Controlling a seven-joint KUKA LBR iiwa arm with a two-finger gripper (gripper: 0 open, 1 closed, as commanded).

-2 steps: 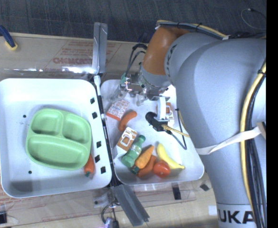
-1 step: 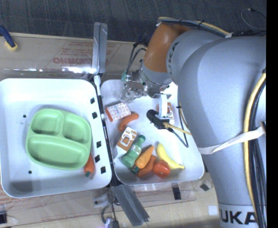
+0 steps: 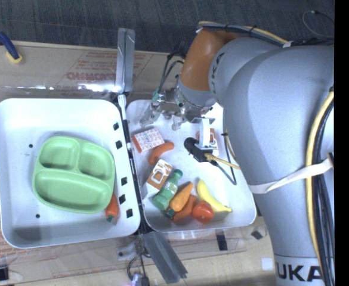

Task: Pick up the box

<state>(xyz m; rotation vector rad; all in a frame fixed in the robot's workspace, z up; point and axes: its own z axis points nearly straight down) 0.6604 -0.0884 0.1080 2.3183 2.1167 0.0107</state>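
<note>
Right bin (image 3: 240,216), seen from above at a slant. The gripper (image 3: 173,119) hangs over the bin's far end; whether it is released or clenched cannot be told, and nothing shows in its grasp. The box (image 3: 147,140), orange and white, lies flat just below and slightly left of the gripper, long axis running left to right with a slight tilt. A carrot (image 3: 160,152) touches its near edge, likely crowding a grasp.
</note>
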